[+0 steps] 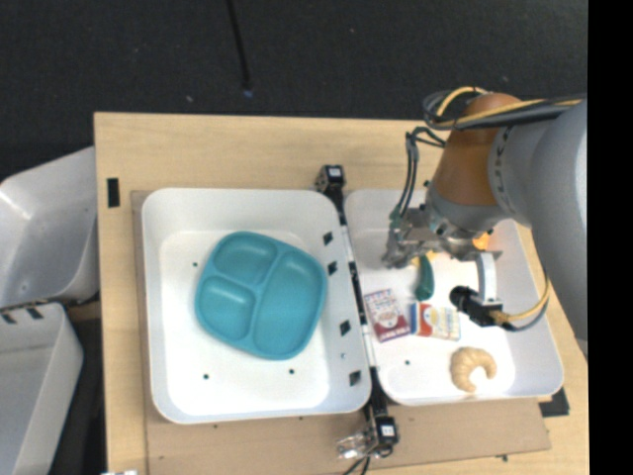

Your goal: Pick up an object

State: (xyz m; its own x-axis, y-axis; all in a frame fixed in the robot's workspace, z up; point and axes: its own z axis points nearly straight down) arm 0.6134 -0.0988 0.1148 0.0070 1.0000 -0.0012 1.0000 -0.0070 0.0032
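Objects for picking are all sitting in the right bin point(529, 359): a teal-handled tool thing point(424, 279) lying roughly upright in the picture, a small carton with a red and white label point(384, 314) near the bin's left wall, another little red and white packet point(436, 321) just beside it, and a croissant point(472, 367) down toward the near edge, a bit apart from the rest. The pincer point(407, 252) is hanging low over the upper left part of that bin, just above and left of the teal tool, and honestly I can't tell how it's set or whether it has hold of anything, it's too dark and cluttered there. The arm point(514, 166) comes in from the right with its orange band point(465, 161) above the wrist and some yellow and black cables looping around it. Left bin point(168, 384) has a teal divided plate point(261, 293) lying flat about in the middle. Both bins sit side by side on the light wooden table point(218, 146).
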